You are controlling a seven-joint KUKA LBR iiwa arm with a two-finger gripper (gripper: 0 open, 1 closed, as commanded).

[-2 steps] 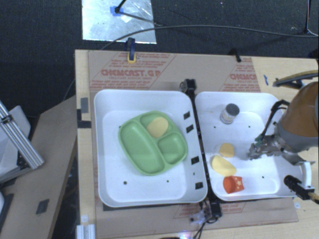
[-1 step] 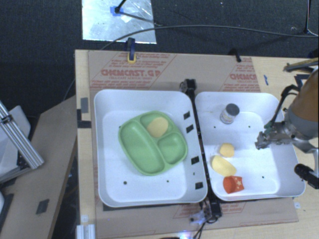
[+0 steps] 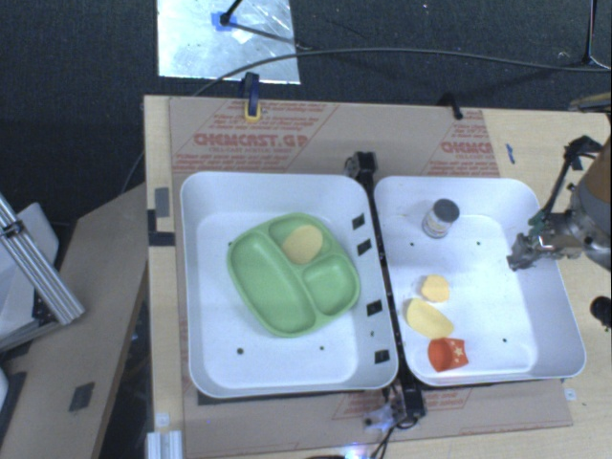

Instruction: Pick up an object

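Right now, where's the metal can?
The metal can stands upright in the right bin, near its back wall, behind the small yellow piece and left of the gripper.

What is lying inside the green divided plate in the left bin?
One pale yellow round item sits in the upper compartment of the green divided plate. The other two compartments show bare green. What is under the item is covered.

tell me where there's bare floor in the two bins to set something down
Left bin: bare strips along its near and left walls, around the green tray. Right bin: open floor between the can, the gripper and the right wall. Crowded: near-left corner, with two yellow pieces and a red piece.
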